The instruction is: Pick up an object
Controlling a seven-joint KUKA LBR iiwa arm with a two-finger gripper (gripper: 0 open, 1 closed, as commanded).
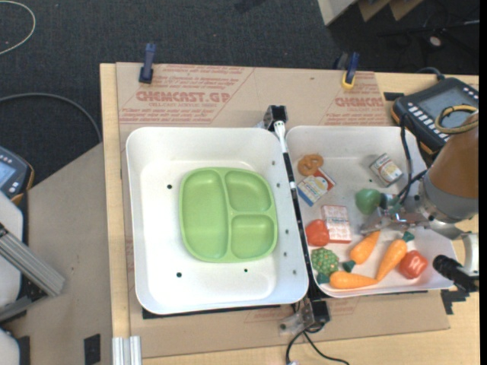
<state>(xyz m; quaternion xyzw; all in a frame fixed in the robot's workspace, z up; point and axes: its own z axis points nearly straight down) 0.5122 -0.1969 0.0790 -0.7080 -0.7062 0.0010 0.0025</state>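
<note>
Two white bins on the bench: the left bin point(152, 280) holds a green divided tray point(227, 214); the right bin point(335, 134) holds toy food. The gripper point(384, 217) is low in the right bin, just beside a green ball point(368, 200) and above two orange carrots point(379, 251); a red tomato point(317, 233) lies well left. Whether it grips anything cannot be told.
</note>
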